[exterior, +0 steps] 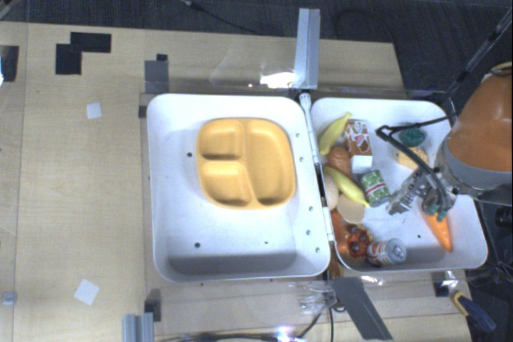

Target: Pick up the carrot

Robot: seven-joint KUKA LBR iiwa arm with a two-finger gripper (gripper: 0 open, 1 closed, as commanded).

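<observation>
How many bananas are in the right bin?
2. One banana lies near the bin's top left corner; the other banana lies just below it. More could be hidden under the clutter.

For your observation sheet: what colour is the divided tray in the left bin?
Yellow; the tray shows plainly in the camera view.

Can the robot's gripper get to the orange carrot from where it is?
Probably yes. The gripper hangs in the right bin, just beside the carrot, which lies by itself near the bin's right side with nothing on top of it.
</observation>
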